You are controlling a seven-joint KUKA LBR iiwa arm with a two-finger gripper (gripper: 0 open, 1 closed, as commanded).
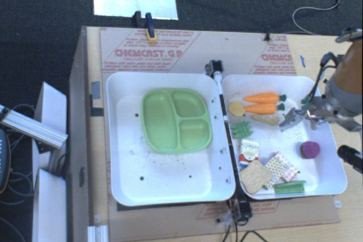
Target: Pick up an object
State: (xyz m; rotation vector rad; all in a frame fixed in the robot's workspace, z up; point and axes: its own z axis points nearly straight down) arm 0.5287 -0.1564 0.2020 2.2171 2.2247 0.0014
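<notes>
The right bin (329,178) holds toy foods. Two orange carrots (264,102) lie at its far side beside a yellow piece (235,109) and a beige piece (264,118). A green leafy piece (241,130), a small carton (249,151), a brown cracker (255,176), a patterned packet (281,167) and a green stick (290,187) lie toward the near side. A purple ball (309,149) sits at the right. My gripper (291,119) hangs low over the bin, just right of the beige piece and the carrots, above and left of the purple ball.
The left bin (127,178) holds a green divided plate (176,120). A black divider strip (226,127) runs between the bins. The arm (346,82) comes in over the right bin's far right corner.
</notes>
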